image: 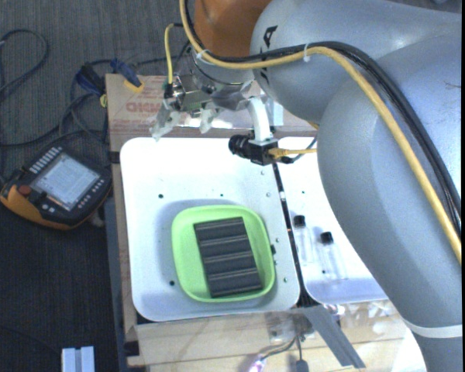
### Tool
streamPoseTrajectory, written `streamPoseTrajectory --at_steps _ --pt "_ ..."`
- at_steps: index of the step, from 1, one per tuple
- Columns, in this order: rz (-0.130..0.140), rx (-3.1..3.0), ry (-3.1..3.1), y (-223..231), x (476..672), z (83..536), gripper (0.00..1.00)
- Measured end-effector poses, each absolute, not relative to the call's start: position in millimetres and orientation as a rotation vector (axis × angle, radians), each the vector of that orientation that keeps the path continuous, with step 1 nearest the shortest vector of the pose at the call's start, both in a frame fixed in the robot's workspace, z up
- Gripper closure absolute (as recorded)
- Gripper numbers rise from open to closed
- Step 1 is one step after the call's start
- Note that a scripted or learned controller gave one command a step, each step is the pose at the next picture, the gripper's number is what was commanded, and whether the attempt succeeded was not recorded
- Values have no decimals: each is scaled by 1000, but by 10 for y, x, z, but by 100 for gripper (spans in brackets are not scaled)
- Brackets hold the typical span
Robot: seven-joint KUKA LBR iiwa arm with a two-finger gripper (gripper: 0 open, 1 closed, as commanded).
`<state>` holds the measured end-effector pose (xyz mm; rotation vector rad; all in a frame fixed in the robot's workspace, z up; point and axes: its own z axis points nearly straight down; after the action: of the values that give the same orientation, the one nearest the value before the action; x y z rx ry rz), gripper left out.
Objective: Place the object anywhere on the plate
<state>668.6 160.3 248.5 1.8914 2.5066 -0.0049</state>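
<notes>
On the green plate [187, 235] in the left bin [139, 208] lies the dark ridged object [228, 256], apparently placed; the tool [184, 118] hovers at the bin's far edge, fingers apart, holding nothing.

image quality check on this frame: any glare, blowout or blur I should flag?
Camera view: the left white bin is blown out along its far and left walls, with little surface detail; the green plate and the dark ribbed object on it stay sharp and evenly lit; the gripper looks slightly soft against the cardboard; the grey arm, close to the lens, blocks much of the right bin.
</notes>
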Motion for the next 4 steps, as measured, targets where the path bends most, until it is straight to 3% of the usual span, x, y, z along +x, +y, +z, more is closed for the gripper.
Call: streamPoseTrajectory --at_steps 1,3,4 --pt "-4 1937 2472 1179 6685 2334 0" --pt "-3 1983 2438 857 6383 1829 0" --pt "-2 1985 2435 1144 6680 1717 0"
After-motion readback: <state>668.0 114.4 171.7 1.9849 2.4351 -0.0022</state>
